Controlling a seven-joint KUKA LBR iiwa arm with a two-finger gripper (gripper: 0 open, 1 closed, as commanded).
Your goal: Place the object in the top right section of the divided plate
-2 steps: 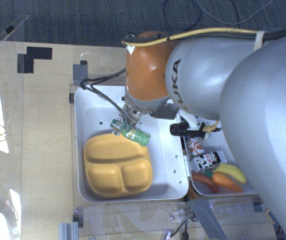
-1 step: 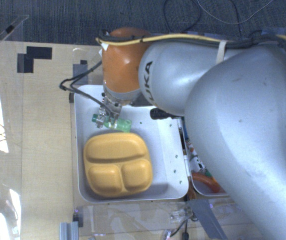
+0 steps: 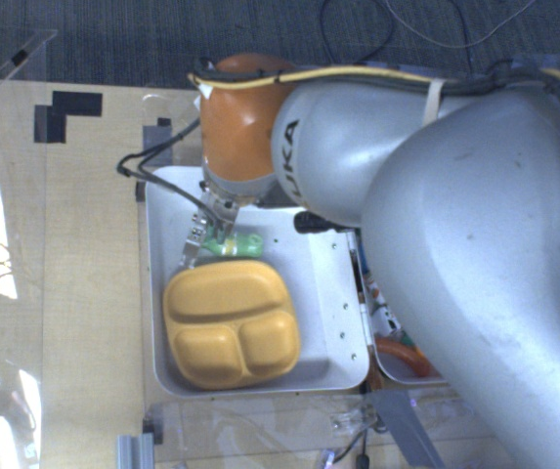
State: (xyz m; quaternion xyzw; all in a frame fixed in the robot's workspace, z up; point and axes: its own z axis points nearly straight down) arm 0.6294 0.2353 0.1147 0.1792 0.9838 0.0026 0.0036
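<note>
Black "KUKA" lettering, seen sideways, on grey arm [image 3: 358,164] nr orange band [image 3: 240,120].

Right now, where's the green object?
The small green object lies in the left white bin, just beyond the yellow divided plate's far rim, directly under the gripper.

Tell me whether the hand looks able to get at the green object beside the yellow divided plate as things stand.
Probably yes. The hand is already right at the green object, which lies in the white bin just past the far edge of the divided plate. Nothing stands between them.
</note>
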